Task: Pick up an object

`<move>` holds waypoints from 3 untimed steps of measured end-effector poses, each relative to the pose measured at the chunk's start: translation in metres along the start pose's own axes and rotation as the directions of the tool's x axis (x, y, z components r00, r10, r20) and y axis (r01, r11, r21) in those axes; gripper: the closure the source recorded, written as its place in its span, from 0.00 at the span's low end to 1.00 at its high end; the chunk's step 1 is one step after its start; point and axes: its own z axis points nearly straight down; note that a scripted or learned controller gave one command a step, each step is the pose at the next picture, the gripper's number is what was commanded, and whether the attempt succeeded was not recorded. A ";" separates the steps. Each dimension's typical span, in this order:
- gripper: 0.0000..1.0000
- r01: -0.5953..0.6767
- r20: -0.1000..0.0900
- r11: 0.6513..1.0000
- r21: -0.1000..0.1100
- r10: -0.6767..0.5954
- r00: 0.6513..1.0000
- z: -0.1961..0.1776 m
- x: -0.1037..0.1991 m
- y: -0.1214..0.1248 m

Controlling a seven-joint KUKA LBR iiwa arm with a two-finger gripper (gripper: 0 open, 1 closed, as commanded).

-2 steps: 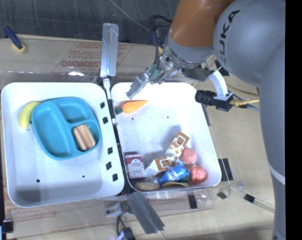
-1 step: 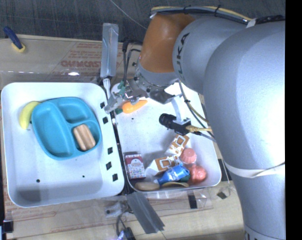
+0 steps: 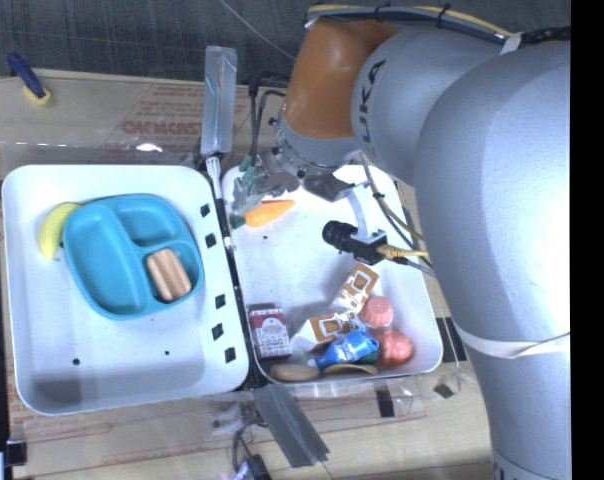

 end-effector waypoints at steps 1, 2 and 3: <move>0.00 0.000 0.000 1.000 0.000 0.000 1.000 0.000 0.000 0.000; 0.00 -0.019 0.001 1.000 -0.006 0.019 1.000 -0.029 -0.012 0.011; 0.00 -0.047 0.000 0.999 0.001 0.047 0.999 0.010 0.041 0.030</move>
